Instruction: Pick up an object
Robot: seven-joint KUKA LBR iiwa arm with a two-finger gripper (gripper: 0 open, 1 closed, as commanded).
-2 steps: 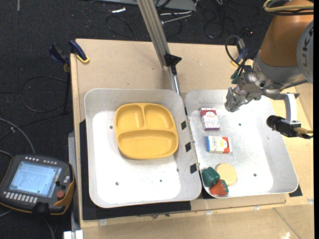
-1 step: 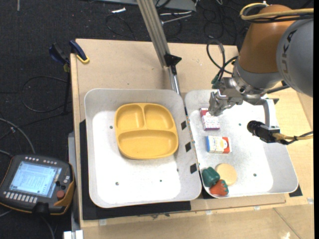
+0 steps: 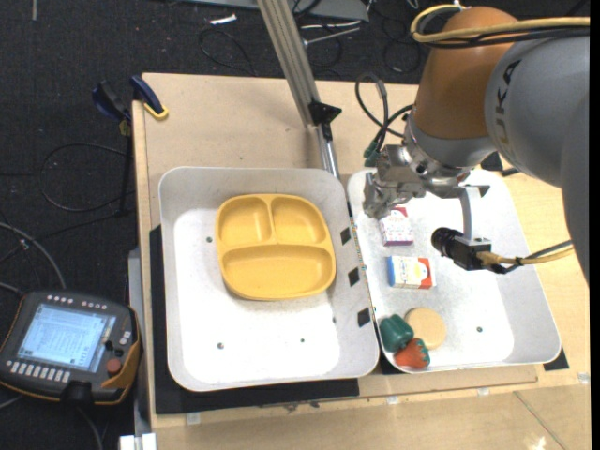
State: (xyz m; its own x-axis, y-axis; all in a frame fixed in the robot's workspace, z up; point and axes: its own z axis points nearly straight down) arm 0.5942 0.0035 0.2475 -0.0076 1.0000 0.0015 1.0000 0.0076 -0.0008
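Fingers (image 3: pixel 382 204) low over right bin (image 3: pixel 525 279), grip state unclear, wooden bench (image 3: pixel 225 129), dark cable-strewn floor (image 3: pixel 66 186)

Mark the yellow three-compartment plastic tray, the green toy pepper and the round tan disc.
yellow three-compartment plastic tray (image 3: pixel 276 247): camera view, on the divider above its long lower compartment.
green toy pepper (image 3: pixel 395 329): camera view, on its green body.
round tan disc (image 3: pixel 427 324): camera view, on its flat top.
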